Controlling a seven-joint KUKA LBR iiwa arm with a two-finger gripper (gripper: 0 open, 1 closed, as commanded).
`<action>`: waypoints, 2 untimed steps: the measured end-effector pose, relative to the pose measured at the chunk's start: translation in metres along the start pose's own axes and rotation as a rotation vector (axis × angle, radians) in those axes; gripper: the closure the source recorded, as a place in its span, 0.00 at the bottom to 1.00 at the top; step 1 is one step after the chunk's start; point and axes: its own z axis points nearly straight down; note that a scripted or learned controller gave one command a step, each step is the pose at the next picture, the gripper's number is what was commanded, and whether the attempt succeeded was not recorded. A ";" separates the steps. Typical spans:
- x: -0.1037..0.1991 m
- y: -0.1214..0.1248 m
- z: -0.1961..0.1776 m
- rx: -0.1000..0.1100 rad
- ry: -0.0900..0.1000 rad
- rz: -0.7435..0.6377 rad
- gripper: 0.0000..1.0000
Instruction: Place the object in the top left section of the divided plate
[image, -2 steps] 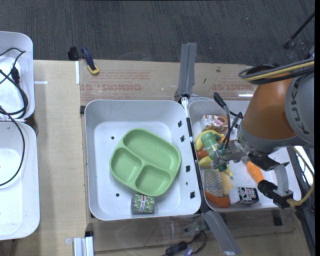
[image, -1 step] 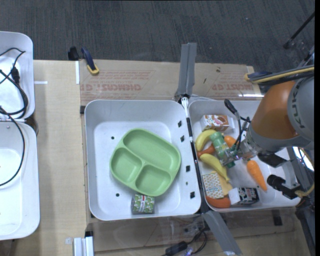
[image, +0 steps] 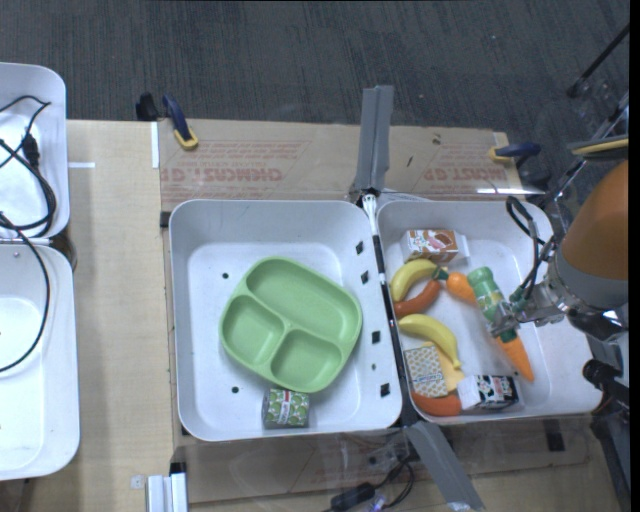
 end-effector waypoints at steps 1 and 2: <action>0.035 -0.017 -0.030 0.002 0.002 0.171 1.00; 0.087 -0.007 -0.042 0.001 0.001 0.035 1.00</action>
